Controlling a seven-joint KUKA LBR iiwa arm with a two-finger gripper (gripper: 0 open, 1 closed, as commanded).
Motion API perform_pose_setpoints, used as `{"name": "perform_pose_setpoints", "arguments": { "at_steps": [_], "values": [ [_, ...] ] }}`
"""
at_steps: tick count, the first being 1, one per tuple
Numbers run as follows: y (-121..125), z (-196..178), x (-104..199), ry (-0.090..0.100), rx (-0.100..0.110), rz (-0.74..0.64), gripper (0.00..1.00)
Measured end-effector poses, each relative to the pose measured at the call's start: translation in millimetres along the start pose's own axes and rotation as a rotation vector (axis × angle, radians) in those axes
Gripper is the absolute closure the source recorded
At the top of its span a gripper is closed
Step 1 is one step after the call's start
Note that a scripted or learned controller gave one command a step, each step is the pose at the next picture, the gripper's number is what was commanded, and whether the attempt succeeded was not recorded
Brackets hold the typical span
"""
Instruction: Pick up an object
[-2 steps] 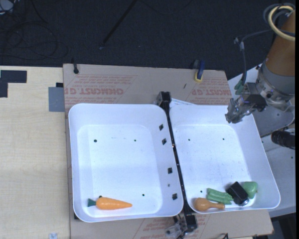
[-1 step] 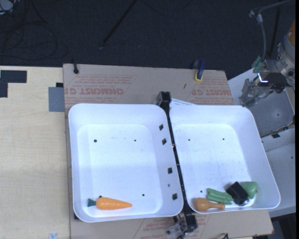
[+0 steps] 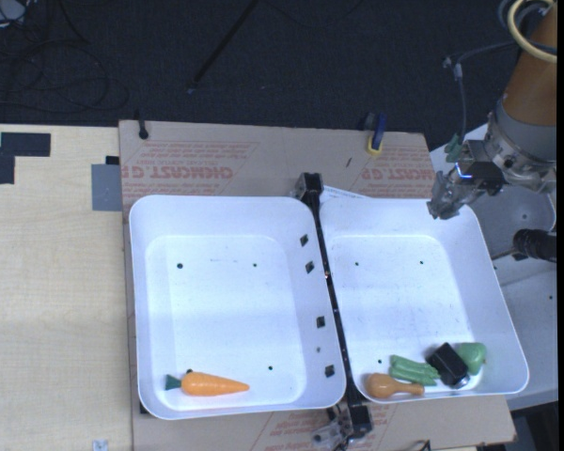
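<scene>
Hovering my claw (image 3: 446,200) over the right bin's (image 3: 493,280) far rim.
Grip state: cannot tell; the crowded toys (image 3: 432,369) risk a missed pick.

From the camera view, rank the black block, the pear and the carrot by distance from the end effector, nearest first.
End effector sits at the right bin's far right corner.
1. Black block, right bin, near edge.
2. Pear, right bin, left of the block.
3. Carrot, left bin, near edge.

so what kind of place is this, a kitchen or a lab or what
Most likely a robotics lab bench set up for grasping trials. A grey arm with an orange band reaches over two shallow white plastic bins, which hold toys such as an orange plastic carrot, and loose black cables trail behind.
</scene>
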State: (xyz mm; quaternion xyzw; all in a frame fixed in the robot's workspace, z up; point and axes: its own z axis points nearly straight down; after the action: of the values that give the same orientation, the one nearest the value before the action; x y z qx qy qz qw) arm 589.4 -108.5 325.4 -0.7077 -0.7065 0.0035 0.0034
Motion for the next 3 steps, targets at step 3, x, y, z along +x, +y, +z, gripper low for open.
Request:
{"name": "perform_pose_setpoints", "arguments": {
  "at_steps": [3],
  "values": [
    [-41.7, -11.8, 84.5, 0.0, -0.003, -0.003, 1.0]
  ]
}}
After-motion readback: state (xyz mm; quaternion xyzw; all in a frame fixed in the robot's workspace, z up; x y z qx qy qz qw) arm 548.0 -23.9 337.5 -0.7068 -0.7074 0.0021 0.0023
